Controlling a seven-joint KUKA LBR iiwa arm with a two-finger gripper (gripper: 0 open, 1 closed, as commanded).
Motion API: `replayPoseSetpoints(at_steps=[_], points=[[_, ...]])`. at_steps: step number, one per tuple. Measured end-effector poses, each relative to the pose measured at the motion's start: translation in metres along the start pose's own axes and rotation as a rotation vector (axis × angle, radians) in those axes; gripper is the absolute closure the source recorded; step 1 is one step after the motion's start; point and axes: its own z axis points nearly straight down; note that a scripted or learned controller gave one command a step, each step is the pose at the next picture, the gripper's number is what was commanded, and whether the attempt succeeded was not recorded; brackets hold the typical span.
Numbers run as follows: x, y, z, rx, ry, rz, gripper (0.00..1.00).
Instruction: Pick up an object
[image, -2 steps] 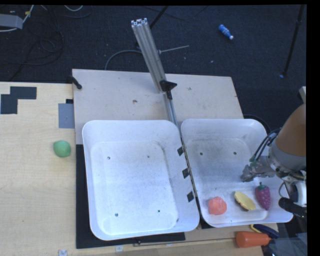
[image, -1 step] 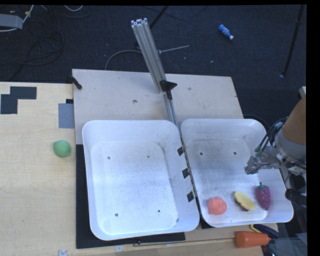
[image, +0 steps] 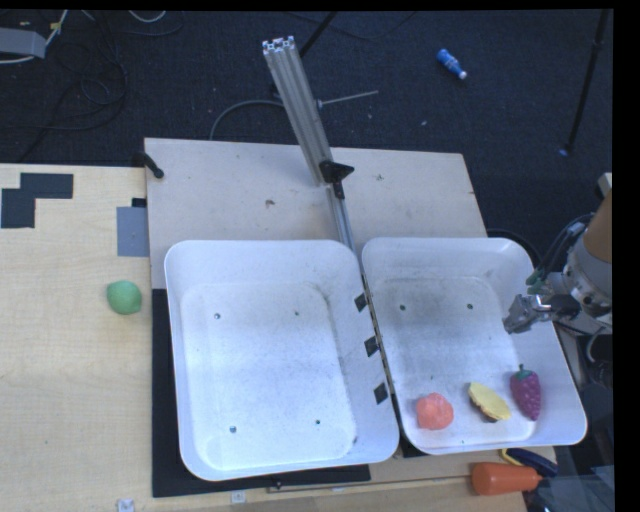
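Three small objects lie along the near edge of the right bin (image: 440, 255): a salmon-pink round piece (image: 434, 411), a yellow piece (image: 489, 401) and a dark purple berry-like piece (image: 526, 391). My gripper (image: 521, 314) hangs at the right rim of that bin, above and behind the purple piece, with nothing seen between its fingers. The arm comes in from the right edge of the view.
The left bin (image: 190, 262) sits beside the right one, joined by black clips. A green ball (image: 124, 297) lies on the wooden bench to the left. An orange object (image: 505, 477) rests in front of the right bin. A metal rail (image: 305, 110) slants behind the bins.
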Motion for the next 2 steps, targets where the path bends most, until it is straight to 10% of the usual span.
replayPoseSetpoints(at_steps=[2], points=[[0.052,0.011,-0.045,0.003,0.002,-0.003,1.0]])
